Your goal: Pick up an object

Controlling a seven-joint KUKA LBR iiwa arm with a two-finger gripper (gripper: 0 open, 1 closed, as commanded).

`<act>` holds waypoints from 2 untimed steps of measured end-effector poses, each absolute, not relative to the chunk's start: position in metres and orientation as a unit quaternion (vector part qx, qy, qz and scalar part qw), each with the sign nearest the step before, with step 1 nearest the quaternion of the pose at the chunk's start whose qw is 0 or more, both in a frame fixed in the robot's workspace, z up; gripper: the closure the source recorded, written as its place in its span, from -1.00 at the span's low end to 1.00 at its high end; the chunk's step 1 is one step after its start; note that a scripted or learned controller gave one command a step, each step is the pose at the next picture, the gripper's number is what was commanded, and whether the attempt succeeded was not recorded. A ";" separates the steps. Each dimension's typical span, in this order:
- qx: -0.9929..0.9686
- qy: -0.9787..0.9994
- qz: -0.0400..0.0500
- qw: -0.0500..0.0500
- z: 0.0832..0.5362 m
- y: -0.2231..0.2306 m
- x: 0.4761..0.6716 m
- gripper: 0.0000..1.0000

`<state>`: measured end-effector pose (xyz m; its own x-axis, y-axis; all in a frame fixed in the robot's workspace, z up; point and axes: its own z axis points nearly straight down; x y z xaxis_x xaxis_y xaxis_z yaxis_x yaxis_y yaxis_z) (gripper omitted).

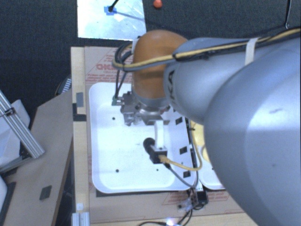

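Object: its place cannot be told from this view, since the arm (244, 117) covers most of the right bin (212, 181) and part of the left bin (117, 147).

Candidate: a pale yellow patch (197, 132) in the right bin, just past the divide between the bins and tucked under the arm. It is too hidden to say what it is.

Arm: enters from the right and crosses the right bin. Its orange band (150, 65) sits above the far side of the left bin.

Gripper (130, 117): hangs below the band, over the far half of the left bin and slightly toward the divide. Released or clenched: cannot tell, as the wrist housing hides its lower end from the camera. Whether it touches the bin floor also cannot be told.

Left bin: the visible floor is white with a few small dark dots (117, 171) scattered on it. Three small dark squares (183, 150) lie in a row along the side next to the right bin.

Surroundings: both bins rest on a cardboard sheet (101, 62) with pinkish print. A small red ball (157, 3) lies on the dark floor beyond the bench, near a shiny pale panel (94, 18). An aluminium bar (21, 133) lies at the left edge.
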<state>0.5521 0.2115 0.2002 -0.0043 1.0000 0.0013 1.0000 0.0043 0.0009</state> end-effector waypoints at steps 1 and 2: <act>-0.706 -0.708 -0.002 -0.001 0.309 0.188 0.526 1.00; -0.704 -0.710 -0.002 0.000 0.326 0.238 0.504 1.00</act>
